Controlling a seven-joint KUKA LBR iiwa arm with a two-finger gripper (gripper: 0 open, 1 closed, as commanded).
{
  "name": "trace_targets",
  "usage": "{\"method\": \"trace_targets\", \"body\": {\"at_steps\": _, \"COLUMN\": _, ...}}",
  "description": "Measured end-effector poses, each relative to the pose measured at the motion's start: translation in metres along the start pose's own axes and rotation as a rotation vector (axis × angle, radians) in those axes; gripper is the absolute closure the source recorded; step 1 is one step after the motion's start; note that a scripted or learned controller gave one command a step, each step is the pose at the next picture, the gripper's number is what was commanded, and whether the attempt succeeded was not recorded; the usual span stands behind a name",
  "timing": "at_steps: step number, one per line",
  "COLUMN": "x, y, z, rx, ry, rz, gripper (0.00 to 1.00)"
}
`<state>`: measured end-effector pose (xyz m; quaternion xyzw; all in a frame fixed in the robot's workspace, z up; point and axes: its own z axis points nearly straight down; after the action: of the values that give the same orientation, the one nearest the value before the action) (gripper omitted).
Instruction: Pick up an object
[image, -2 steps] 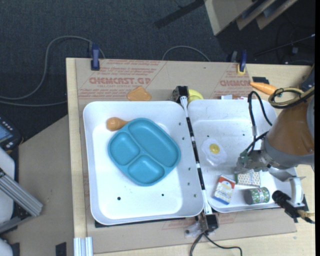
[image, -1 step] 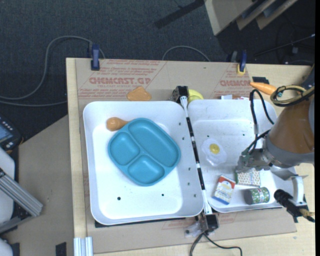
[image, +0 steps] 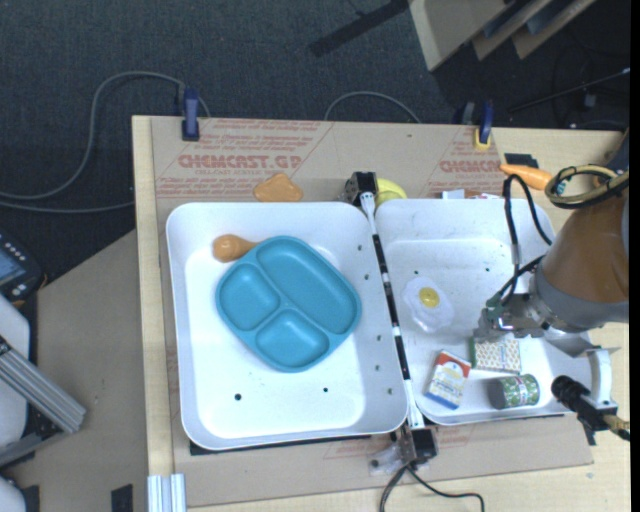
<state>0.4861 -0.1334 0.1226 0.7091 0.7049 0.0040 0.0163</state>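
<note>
The right bin holds several small objects. A clear round lid with a yellow centre lies near its middle. A small white and orange box sits at the front. A patterned packet lies beside it, and a green-labelled can rests on its side at the front right. My gripper points down just above the far edge of the patterned packet. The grey arm reaches in from the right.
The left bin carries a blue divided plate and a tan drumstick toy. Behind the bins lie an orange piece and a yellow object. Black cables hang near the arm.
</note>
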Motion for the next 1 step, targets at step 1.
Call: {"method": "trace_targets", "body": {"at_steps": 1, "x": -0.0002, "y": 0.0007, "z": -0.0097, "rx": -0.002, "ry": -0.001, "rz": 0.000, "gripper": 1.00}}
